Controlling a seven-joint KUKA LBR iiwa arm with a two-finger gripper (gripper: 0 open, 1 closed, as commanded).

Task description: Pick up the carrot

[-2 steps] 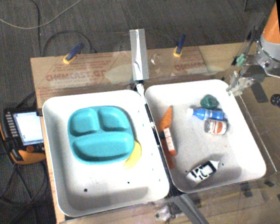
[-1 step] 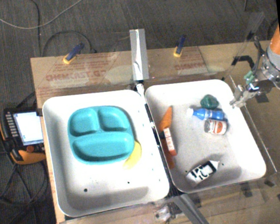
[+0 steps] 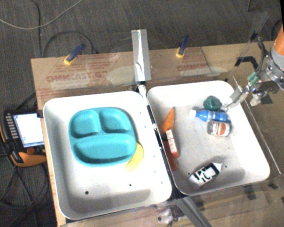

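Dark carpet floor (image 3: 20,43), black cables (image 3: 12,21)

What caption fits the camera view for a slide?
Gripper hovers at the right bin's far right edge, near a blue bottle; the carrot lies untouched by the bin's left wall.

Both bins (image 3: 65,197) are seen as smooth white plastic with a slight sheen. The teal tray (image 3: 102,136) is noted as glossy plastic. The carrot (image 3: 168,119) is recorded as matt orange.
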